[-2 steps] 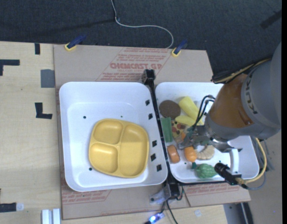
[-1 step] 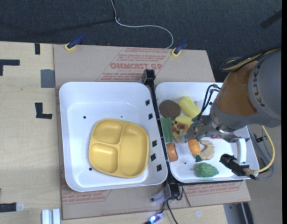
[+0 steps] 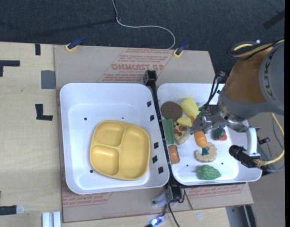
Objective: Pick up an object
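Hovering low over the right bin [image 3: 239, 174], my gripper [image 3: 201, 122] sits among the toy food near the bin's middle. Whether it is open or closed on anything I cannot tell; the wrist and grey housing cover it from above.

Nearest pieces: orange carrot-like piece [image 3: 200, 139] just below the gripper, possibly touching it. Yellow piece [image 3: 189, 106] just up and left. Brown disc [image 3: 171, 109] further left, by the divider. Green strip [image 3: 168, 130] and a pizza-like slice [image 3: 182, 136] lie against the divider side. Small red-and-green piece [image 3: 219, 134] sits just right of the gripper, under my wrist. Pale round piece [image 3: 206, 152] and green leafy piece [image 3: 208, 172] toward the near edge. Orange block [image 3: 173, 153] at the divider wall.

Step, as I judge it: at or near the grasp, target likely the carrot piece or the yellow one. No lift confirmed. Next move calls for a straight rise so I can see whether anything comes up.

Room: clutter is tight on the gripper's left and below; neighbours could be nudged on any sideways move. Open floor lies at the bin's near right corner. Divider wall near on the left. Left bin [image 3: 74, 108] holds a yellow divided plate [image 3: 120, 149], well apart, with bare floor around it.
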